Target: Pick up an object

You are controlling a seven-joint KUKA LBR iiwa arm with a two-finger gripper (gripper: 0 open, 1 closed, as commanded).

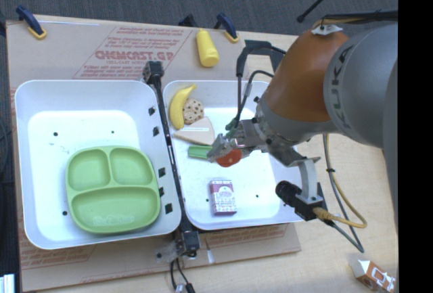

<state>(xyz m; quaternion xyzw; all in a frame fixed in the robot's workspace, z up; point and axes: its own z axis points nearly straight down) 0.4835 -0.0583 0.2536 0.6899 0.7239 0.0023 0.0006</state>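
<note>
Though low in the right bin point(267, 217), jaws point(226, 149) pinching a red object point(230, 159).

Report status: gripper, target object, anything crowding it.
Gripper low in right bin, over red tomato-like piece; grip unconfirmed. Green stick and wedge right beside it. Pink carton apart, nearer front.

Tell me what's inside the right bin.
The right bin holds a banana, cookie, green piece, red item and small box; the arm covers the rest.
</note>
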